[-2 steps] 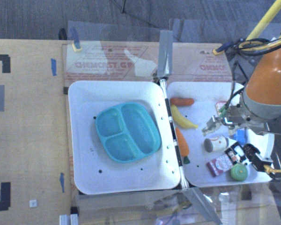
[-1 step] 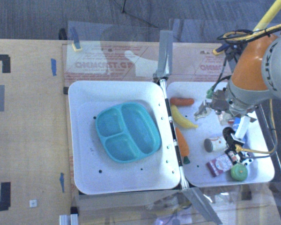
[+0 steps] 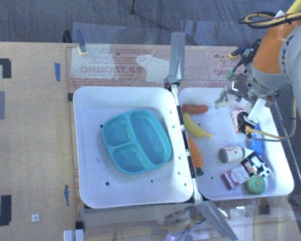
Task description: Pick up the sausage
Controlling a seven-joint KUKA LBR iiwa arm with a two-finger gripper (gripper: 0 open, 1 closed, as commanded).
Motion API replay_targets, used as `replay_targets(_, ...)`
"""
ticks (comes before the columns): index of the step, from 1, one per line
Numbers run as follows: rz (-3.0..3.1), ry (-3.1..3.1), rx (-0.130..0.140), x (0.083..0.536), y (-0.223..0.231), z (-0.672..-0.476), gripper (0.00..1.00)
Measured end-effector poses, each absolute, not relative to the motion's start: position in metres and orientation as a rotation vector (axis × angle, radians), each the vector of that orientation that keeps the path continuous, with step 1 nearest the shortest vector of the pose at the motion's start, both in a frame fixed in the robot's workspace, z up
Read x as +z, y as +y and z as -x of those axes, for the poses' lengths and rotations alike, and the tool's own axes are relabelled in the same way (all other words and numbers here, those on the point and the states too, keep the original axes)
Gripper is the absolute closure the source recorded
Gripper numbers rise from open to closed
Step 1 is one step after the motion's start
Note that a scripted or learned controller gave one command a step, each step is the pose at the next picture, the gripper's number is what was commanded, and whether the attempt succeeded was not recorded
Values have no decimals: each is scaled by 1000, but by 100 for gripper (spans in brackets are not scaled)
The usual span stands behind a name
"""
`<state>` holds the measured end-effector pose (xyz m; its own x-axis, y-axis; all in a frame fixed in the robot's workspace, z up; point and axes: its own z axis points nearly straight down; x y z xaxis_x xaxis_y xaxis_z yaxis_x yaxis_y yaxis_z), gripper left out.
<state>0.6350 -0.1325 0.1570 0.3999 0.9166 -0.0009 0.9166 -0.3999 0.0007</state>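
Grey carpet [image 3: 50, 9] beyond wooden bench [image 3: 30, 134]; sausage [image 3: 195, 108] in right bin [image 3: 283, 182]; pincer [image 3: 226, 98] state unclear.

Sausage [image 3: 195, 108]: reddish-orange, short, lying flat crosswise, right bin's far-left corner.

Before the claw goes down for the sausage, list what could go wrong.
1. The sausage lies hard against the divider at the right bin's far left; a finger may strike that wall.
2. The banana sits just below the sausage, nearly touching, so the claw may nudge or take it instead.
3. The claw hovers to the right of the sausage, not above it; a straight descent would likely meet bare bin floor.
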Motion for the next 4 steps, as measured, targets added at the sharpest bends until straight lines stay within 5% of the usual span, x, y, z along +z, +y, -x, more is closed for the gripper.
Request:
replay_targets(1, -2404, 2017, 5, 88, -100, -650, 0)
replay_targets(2, -2398, 2016, 6, 100, -101, -652, 100)
replay_targets(3, -2398, 2016, 5, 100, -101, -651, 0)
replay_targets(4, -2396, 2015, 8, 111, -102, -652, 100)
